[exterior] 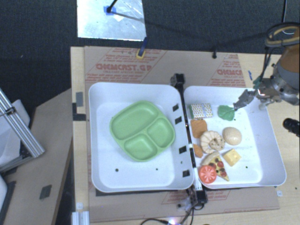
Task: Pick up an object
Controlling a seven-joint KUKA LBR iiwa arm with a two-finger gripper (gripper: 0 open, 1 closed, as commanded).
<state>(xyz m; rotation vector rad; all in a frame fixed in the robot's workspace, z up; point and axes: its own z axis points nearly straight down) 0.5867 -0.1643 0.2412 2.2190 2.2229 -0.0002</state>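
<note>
The right bin (262, 139) holds several toy foods. A green leafy piece (226, 112) lies near its back, with a patterned wafer (201, 110) to its left. Below them are an orange-brown nugget (198, 127), a round ridged bun (212, 140), a beige egg (231, 135), a yellow cheese block (231, 157), a pizza slice (219, 166) and a red tomato (207, 174). My gripper (242, 100) reaches in from the right, its tip just up and right of the green piece, touching or nearly touching it. The wrist hides how the gripper stands.
The left bin (105, 102) carries a green divided plate (142, 131). A black divider (185, 130) with clips runs between the bins. A shiny sheet (111, 13) lies beyond the bench. An aluminium frame (16, 125) stands at the left.
</note>
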